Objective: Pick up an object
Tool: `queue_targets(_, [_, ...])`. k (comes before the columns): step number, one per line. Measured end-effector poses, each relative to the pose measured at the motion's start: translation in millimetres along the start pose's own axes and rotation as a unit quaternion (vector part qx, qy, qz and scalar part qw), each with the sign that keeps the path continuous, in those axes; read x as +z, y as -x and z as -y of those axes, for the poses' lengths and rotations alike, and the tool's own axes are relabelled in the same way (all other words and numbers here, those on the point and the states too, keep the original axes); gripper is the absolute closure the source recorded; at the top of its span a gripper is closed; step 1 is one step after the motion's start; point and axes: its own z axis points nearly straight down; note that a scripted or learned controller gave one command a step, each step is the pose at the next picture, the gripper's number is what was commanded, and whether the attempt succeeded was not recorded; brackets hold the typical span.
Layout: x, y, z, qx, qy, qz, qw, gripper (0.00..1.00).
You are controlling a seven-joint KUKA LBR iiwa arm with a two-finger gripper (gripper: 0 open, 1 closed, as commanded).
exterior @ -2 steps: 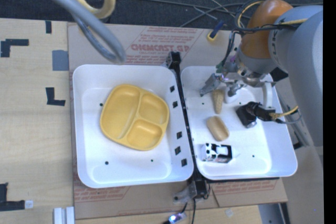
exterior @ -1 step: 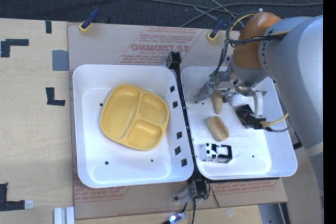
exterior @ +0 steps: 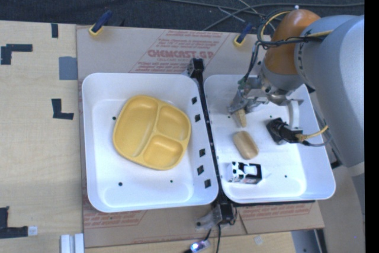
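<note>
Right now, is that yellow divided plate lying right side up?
Yes: the yellow plate lies flat in the left bin, its compartments facing up.
</note>
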Motion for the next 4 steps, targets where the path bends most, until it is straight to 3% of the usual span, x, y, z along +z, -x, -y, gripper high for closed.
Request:
queue_targets(1, [-54.6, -2.1, -10.9, 0.0, 0.001, -0.001, 1.0, 1.0])
queue_targets(3, [-173.1, -12.6, -5.2, 0.001, 0.002, -0.001, 1.0, 1.0])
queue_targets(4, [-163.8, -70.3, 3.5, -0.001, -0.001, -0.002, 1.0, 1.0])
